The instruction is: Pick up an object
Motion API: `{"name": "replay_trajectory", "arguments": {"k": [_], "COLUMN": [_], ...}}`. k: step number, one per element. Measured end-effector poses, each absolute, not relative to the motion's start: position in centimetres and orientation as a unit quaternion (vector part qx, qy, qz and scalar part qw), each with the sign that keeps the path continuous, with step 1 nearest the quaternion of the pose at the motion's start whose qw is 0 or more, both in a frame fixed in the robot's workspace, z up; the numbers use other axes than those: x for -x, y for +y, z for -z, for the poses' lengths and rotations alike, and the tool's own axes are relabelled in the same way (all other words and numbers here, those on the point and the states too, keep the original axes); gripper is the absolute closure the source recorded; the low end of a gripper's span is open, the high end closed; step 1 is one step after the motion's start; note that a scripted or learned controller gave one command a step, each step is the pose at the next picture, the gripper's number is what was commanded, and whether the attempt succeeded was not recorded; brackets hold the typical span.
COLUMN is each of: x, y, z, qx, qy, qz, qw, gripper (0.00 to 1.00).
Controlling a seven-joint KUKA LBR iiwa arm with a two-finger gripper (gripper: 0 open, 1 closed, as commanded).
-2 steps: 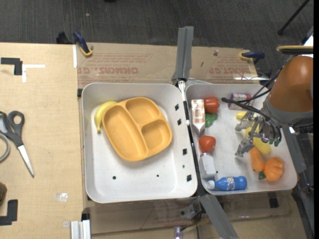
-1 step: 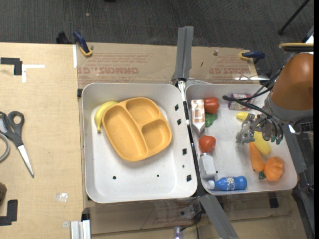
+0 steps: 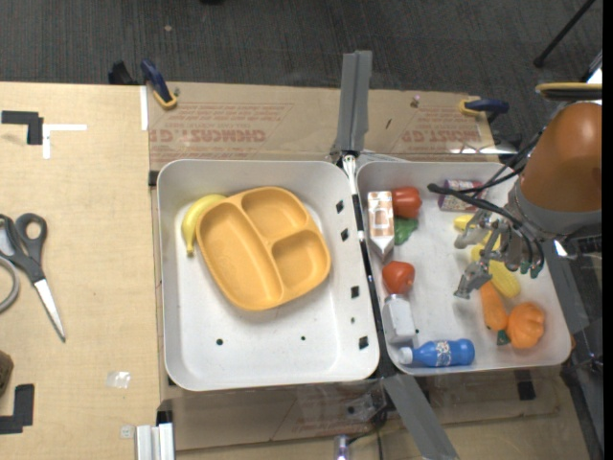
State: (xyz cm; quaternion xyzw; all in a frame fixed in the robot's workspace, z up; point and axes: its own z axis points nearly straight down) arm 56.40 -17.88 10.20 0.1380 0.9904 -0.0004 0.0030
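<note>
In the right bin [image 3: 421,175], the gripper [image 3: 479,274] hangs over the floor with its fingers apart, nothing between them. Just right of it lie a yellow toy [image 3: 505,280], a carrot [image 3: 493,307] and a pumpkin [image 3: 526,323]; left of it, a tomato [image 3: 398,276]; below-left, a blue bottle [image 3: 441,354]. The left bin [image 3: 182,353] carries an orange tray [image 3: 263,247] and a banana [image 3: 197,218].

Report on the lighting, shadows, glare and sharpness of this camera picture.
Camera view: even overhead light, soft shadows only; mild sheen on the left bin, no harsh glare; the yellow plate and scissors look sharp; the hand over the right bin looks cluttered and slightly soft.
</note>
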Motion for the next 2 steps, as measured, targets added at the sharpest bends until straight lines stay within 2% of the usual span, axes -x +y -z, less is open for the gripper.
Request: {"name": "replay_trajectory", "arguments": {"k": [1, 2], "x": [-53.53, -53.65], "y": [-20.36, -20.35], "z": [-9.19, -10.15], "qx": [-0.144, -0.144], "qy": [0.990, 0.990], "qz": [0.0000, 0.0002], "qw": [0.001, 0.003], "gripper": [0.00, 1.00]}}
